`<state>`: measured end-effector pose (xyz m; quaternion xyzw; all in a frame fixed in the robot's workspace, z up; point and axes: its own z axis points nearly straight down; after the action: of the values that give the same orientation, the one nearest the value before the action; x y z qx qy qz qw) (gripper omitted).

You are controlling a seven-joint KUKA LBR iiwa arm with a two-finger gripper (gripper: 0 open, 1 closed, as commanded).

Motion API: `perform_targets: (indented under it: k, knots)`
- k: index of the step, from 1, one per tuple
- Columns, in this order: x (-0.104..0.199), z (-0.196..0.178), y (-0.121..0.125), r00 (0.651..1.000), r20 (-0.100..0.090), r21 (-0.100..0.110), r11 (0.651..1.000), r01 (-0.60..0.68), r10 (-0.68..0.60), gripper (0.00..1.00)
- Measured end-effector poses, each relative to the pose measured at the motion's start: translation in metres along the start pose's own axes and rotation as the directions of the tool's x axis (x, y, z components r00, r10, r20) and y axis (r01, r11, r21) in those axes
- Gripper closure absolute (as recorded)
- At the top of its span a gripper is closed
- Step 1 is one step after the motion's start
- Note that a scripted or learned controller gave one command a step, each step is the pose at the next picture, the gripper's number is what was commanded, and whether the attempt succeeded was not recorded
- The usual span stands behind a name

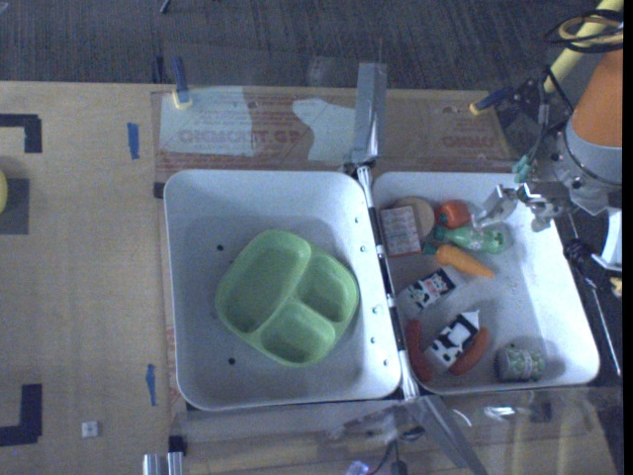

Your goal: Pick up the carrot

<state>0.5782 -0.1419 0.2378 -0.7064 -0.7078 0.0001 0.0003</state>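
Dark carpet runs behind my bench (89, 265), where two shallow white bins sit side by side. On my screen the left bin (188, 216) carries a green divided tray (287, 295), and the right bin (554, 295) is crowded with toy food. From the right the arm reaches in, its orange band (601, 107) showing above the wrist, and the gripper (514, 204) hangs over the upper part of the right bin. I see its two pale fingers (492, 206) spread apart with nothing between them, the nearer tip just above the green piece (473, 236) beside a red tomato (454, 213). I find the carrot (465, 260) lying free on the bin floor, just below that green piece. Two cow-patterned cartons (455, 339) and a grey can (520, 362) lie lower down.
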Motion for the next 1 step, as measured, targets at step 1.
perform_targets:
  k: [1]
  knots:
    - [0.0363,-0.0357,-0.0141,0.996,0.001,-0.003,0.996,-0.093,0.093,0.00]
